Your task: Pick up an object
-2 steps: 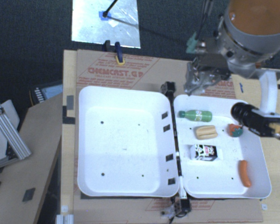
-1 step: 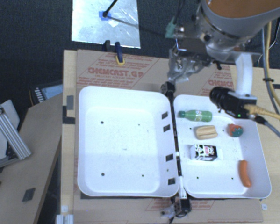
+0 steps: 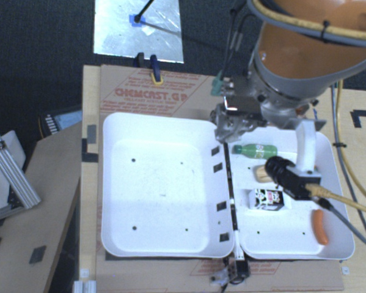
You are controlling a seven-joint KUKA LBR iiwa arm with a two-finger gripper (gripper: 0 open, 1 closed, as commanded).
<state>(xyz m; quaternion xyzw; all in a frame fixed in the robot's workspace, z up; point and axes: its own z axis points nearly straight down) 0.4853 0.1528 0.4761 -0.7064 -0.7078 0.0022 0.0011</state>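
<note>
The right white bin (image 3: 286, 239) holds a green plastic bottle (image 3: 256, 151) lying on its side near the back. In front of it a small tan piece (image 3: 262, 173) is partly hidden by the robot's mount. A black-and-white carton (image 3: 267, 199) lies in the middle, and an orange sausage-shaped thing (image 3: 319, 228) lies near the right wall. My gripper (image 3: 227, 134) hangs low over the back left corner of this bin, just left of the bottle's cap end. I see nothing held in it.
The left white bin (image 3: 159, 190) adjoins the right one along a ridge with black clips (image 3: 221, 206). Both rest on a cardboard sheet (image 3: 150, 93). A shiny metal plate (image 3: 139, 23) lies behind the bench.
</note>
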